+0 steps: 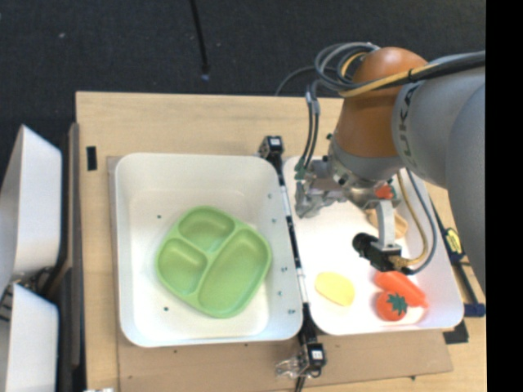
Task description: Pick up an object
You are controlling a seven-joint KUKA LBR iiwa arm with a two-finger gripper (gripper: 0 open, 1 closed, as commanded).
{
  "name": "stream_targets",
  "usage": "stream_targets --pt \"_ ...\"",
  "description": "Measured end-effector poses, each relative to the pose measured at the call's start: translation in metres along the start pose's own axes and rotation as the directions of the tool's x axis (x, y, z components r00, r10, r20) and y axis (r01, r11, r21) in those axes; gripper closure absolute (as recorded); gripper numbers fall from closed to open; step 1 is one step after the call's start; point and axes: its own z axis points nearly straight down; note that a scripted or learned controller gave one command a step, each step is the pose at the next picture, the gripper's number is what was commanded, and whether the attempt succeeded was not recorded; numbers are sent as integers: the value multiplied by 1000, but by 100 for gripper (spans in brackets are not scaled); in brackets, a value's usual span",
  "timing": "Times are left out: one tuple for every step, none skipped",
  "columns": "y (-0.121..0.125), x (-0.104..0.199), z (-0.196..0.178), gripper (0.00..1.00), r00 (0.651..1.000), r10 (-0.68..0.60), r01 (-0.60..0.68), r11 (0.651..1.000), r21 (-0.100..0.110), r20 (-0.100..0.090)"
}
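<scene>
Camera view: gripper sits low over the far-left part of the right bin, just beside the wall shared with the left bin. Can't tell if it's open or closed, the wrist blocks the view. Nothing visibly held.

Pickable stuff is all in the right bin, near edge:
- yellow lemon-like piece, near-left area, closest to the gripper but apart from it
- red tomato toward the near-right corner
- orange carrot touching the tomato on its far side
- tan item mid-bin, partly hidden behind the arm's hardware; can't identify it

The arm and its orange band cover the bin's far-right corner.

Left bin: one green divided plate, three compartments, lying flat, roughly centre, a bit toward the near edge.

Small black clamps at both ends of the shared wall: far, near.

Surface: pale wood bench under both bins. White boxes off the bench's left edge. Floor is dark carpet with a thin black cable running across it.
</scene>
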Motion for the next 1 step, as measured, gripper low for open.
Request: stream_targets --pt "12 51 -14 100 1000 -1 1 1000 -1 -2"
